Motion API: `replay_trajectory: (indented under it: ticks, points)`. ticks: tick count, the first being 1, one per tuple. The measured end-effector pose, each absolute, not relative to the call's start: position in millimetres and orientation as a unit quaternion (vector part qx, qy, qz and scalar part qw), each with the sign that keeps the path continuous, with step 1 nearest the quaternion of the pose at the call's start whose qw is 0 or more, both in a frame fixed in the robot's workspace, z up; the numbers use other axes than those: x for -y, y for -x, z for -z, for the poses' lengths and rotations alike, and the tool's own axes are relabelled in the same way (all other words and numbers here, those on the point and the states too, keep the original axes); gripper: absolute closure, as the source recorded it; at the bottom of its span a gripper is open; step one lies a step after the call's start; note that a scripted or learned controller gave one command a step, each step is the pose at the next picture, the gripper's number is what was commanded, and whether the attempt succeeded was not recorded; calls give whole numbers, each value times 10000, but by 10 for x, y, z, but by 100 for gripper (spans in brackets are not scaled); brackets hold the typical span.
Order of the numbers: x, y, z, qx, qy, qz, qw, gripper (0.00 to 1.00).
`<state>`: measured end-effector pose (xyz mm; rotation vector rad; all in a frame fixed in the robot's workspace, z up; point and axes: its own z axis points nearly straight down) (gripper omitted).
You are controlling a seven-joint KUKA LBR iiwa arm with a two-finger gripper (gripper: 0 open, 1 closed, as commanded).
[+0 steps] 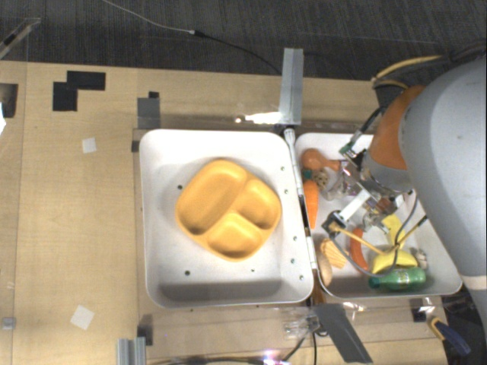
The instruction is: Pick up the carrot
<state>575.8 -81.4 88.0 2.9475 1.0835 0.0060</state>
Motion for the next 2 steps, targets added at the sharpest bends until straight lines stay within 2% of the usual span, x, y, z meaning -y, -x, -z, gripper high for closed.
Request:
replay_trajectory:
  ticks: [1,2]
  points:
    - [879,-5922,-870,-1044,-9945,-25,2,0]
    - [864,-5947,-997,-1105,-9939,-53,5,100]
